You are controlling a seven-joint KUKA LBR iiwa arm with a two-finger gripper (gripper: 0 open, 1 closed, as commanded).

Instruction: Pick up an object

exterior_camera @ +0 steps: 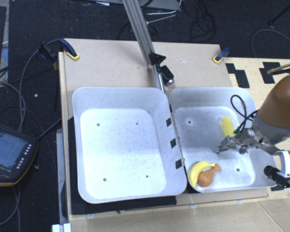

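Nearest me, a banana and a chicken leg lie untouched. Just past them my gripper hangs low, holding nothing (open or shut, I cannot tell). Beyond it lies the corn. Picking is not done.

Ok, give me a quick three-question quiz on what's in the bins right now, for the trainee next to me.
1. True or false: the corn cob lies in the right bin.
2. Which item lies nearest the right bin's front left corner? A) corn cob B) banana with the drumstick C) a red ball
3. Fill in: the gripper sits just ____ the corn cob in the picture.

Key: 1 true. 2 B, the banana and drumstick lie touching there. 3 below; the cob is not seen between its fingers.
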